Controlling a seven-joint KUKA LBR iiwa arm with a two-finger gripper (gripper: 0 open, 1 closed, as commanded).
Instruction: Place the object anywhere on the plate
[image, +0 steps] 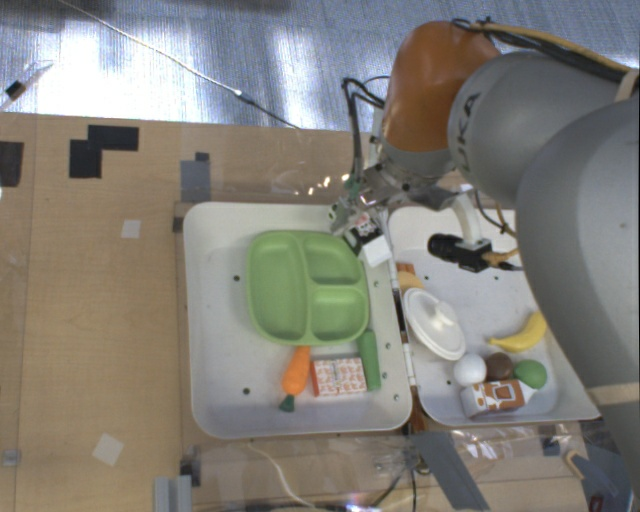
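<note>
— Where's the small white block (376, 252)?

— Just under the two-finger gripper (358, 222), over the divided green plastic plate (305, 290)'s corner; its grip I can't tell.

— Handling?

— Light, stiff, probably; take its flat sides.

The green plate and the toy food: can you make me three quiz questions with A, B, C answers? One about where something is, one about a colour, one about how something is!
1. Where is the carrot?
A. On the green plate
B. In the left bin, beside the plate
C. In the right bin

2. What colour is the banana?
A. Yellow
B. Purple
C. Blue

3. How is the plate?
A. Full of food
B. Upside down
C. Right way up, with nothing in its compartments

Answers: 1 B, the carrot lies just below the plate's edge. 2 A, it shows yellow in the right bin. 3 C, its compartments face up, bare.
</note>
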